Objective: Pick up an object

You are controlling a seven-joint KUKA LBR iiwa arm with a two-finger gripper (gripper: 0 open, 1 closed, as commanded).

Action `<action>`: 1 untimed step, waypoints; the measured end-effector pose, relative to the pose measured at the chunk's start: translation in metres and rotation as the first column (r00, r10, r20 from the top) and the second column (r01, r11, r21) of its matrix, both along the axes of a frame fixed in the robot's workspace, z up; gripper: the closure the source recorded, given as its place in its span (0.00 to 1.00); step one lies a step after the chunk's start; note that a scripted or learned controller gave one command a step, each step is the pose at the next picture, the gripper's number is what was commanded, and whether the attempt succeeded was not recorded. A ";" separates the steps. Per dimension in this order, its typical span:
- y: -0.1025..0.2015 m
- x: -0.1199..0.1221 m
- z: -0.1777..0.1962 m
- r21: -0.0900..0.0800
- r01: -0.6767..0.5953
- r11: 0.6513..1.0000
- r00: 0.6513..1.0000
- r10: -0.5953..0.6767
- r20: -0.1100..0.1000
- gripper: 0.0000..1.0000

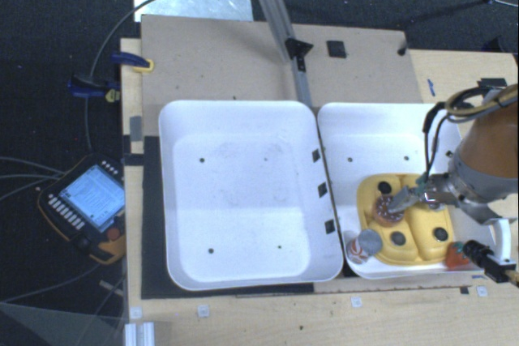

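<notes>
1. The jaws [395, 205] sit low in the right-hand shallow white bin [365, 126], right over the big yellow plastic block with dark round holes [409, 229]. They are small and partly lost against a brownish round thing on top of the block, so I cannot tell if they are open or closed, or if they hold anything.
2. The things to pick up are all bunched in the near corner of the right bin. The yellow block is the biggest one. A small grey round piece [369, 241] touches its left side, near the bin's wall. A small red-orange piece [456, 256] lies at its right end.
3. What could go wrong: the yellow block looks wide and smooth. I think the jaws may be too narrow to get around it and could slide off.
4. The things are packed close. A push on the block could shove the grey piece or the red-orange piece against the wall.
5. The jaws come down on top of the block, so they may just press on it and come up with nothing.
6. Count: two white bins on the bench [219, 61], the left-hand shallow white bin [235, 174] next to the right one. One yellow block. One grey piece. One red-orange piece. One grey robot arm with an orange band [486, 150].
</notes>
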State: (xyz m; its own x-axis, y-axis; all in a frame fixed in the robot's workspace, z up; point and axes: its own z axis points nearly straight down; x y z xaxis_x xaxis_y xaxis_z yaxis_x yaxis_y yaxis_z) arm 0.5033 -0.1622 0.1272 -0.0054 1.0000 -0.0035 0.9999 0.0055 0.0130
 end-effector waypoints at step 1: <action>0.001 0.001 0.010 0.004 0.000 1.000 1.000 0.000 0.000 1.00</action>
State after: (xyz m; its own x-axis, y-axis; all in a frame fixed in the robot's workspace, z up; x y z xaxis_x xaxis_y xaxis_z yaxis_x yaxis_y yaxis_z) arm 0.5040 -0.1613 0.1370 -0.0056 1.0000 0.0008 0.9999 0.0056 0.0128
